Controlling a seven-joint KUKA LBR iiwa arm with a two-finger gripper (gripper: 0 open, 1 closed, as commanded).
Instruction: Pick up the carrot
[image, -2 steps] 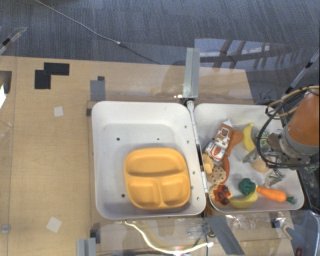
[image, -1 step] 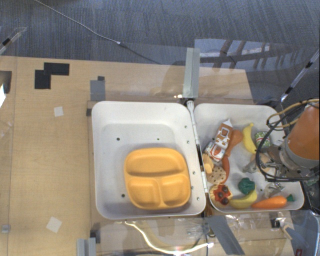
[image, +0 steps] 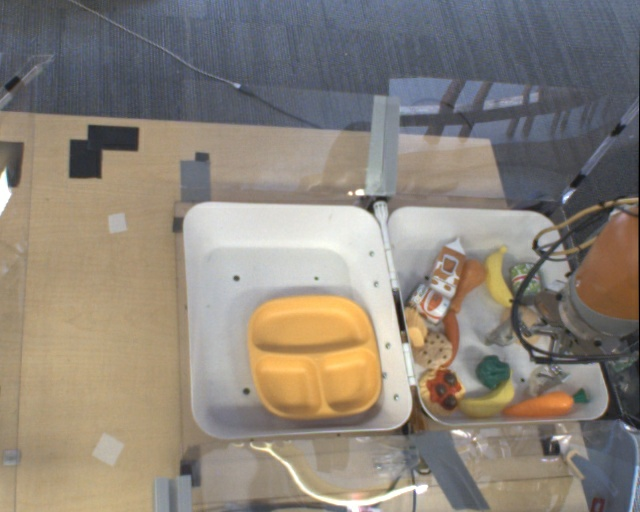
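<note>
Along front wall of right shallow white plastic bin (image: 500, 217), long orange toy carrot (image: 540, 405) lies flat, beside yellow plastic banana (image: 487, 400), green toy vegetable (image: 492, 371) behind. Clutter crowds approach (likely dumped loosely). Grey metal gripper (image: 546, 350) hovers just behind carrot, holding nothing; how wide it stands, cannot tell. Yellow-orange divided tray (image: 314, 355) fills left bin.

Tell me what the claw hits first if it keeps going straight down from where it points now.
Likely the right bin's bare white floor, between the green toy and the carrot. The claw hangs above the carrot's spot rather than on it, though depth is hard to judge.
</note>
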